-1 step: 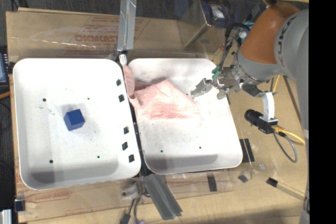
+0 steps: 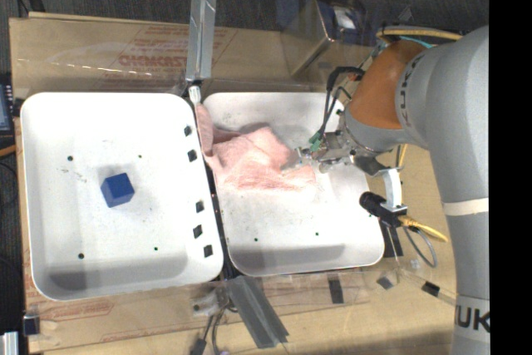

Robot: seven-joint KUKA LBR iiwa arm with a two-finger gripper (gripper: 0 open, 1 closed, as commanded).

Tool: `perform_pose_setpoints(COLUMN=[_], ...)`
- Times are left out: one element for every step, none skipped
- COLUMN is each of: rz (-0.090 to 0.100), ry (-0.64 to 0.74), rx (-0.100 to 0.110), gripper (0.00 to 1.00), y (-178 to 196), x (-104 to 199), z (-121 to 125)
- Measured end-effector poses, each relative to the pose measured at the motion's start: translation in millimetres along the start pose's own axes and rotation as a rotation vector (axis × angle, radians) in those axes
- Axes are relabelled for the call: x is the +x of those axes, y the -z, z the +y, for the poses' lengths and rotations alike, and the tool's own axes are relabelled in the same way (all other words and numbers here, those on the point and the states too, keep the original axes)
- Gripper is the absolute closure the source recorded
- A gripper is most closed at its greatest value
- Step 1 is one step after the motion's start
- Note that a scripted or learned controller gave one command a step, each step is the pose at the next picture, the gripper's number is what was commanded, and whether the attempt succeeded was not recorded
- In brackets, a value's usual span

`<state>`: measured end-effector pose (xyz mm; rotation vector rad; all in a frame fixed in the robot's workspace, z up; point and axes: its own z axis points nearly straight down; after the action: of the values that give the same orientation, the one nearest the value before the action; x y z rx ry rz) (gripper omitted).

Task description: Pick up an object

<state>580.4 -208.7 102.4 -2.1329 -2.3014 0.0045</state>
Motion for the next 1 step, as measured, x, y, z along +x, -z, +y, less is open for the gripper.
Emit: perform_pose_setpoints(rz=[-0.002], ry=[0.144], rx=[-0.005], gripper=[0.0], y=[-9.5], x=[37.9], z=[38.7])
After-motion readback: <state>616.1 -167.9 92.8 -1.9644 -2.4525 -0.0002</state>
